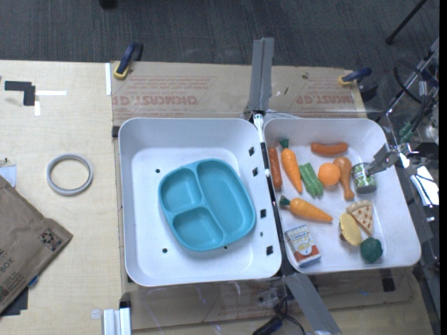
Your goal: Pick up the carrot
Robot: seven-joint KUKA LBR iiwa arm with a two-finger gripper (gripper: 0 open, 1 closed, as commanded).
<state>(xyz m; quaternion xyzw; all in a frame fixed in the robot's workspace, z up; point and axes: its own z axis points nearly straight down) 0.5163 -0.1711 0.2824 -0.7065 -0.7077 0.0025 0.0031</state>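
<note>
Carrot [308, 209] lies in the right bin [391, 260], near that bin's left side and a little below its middle, with its green-topped end toward the divider and its tip pointing right and slightly down. A second carrot [290, 169] lies above it, more upright, beside a green pod-shaped vegetable [311, 179] and a reddish sausage-like piece [274, 169] along the left wall. Just below the lower carrot sits a small juice carton [303, 246]. To the right are an orange [329, 174], a sausage [329, 147] near the top wall, a yellowish lemon-like piece [349, 229], a wedge-shaped slice [362, 218] and a dark green piece [371, 249] in the lower right corner. The end effector [383, 160] reaches in at the bin's right edge, close to a small green can [363, 178], well apart from the lower carrot; how far its fingers are spread cannot be made out. The left bin [133, 208] holds a blue divided plate [207, 204]. On the tabletop [56, 117] to the left lies a roll of tape [70, 174].
</note>
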